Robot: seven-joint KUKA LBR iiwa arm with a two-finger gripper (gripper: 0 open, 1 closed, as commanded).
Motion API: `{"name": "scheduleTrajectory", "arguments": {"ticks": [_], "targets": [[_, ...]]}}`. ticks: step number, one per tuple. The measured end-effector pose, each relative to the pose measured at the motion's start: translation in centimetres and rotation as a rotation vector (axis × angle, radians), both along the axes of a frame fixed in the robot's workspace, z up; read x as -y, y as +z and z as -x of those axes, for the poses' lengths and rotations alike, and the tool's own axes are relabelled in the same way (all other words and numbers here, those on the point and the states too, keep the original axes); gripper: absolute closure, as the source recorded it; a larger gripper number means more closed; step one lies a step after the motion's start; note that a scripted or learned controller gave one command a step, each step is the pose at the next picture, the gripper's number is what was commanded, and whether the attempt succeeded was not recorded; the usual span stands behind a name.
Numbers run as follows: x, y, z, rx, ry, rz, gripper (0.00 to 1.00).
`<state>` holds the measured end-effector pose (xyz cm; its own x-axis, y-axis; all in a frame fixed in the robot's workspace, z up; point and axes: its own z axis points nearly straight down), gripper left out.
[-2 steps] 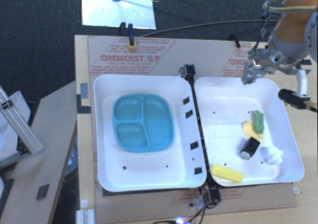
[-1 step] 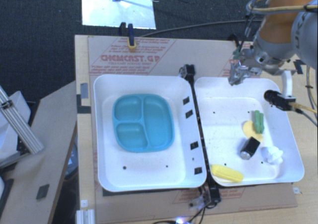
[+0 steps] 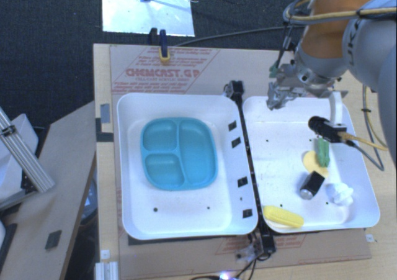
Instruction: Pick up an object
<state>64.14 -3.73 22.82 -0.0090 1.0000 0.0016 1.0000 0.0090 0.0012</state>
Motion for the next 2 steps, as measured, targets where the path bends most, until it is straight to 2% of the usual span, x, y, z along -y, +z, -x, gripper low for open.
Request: {"name": "scheduleTrajectory", "arguments": {"ticks": [1, 2], "targets": [[-5.2, 1.0, 1.7, -0.001, 0.000, 0.000, 1.00], [-10.4, -0.3, 3.5, -0.002, 0.001, -0.001, 1.00]]}}
